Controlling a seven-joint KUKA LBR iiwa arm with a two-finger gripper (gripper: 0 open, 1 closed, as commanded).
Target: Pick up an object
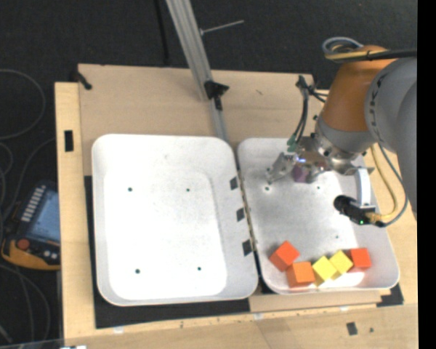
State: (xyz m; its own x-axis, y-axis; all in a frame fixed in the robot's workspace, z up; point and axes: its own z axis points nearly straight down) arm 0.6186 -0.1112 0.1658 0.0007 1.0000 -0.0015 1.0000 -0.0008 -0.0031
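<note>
My gripper hangs over the far part of the right bin, below the orange band of the arm. A small purple block shows between its grey fingers, and the gripper is shut on it. Along the bin's near edge lie several blocks: an orange one, another orange one, two yellow ones and a red-orange one. They sit well nearer than the gripper.
The left bin stands beside the right one, and a divider with black clips runs between them. A slanted metal pole rises at the back. A black cable and connector hang by the wrist.
</note>
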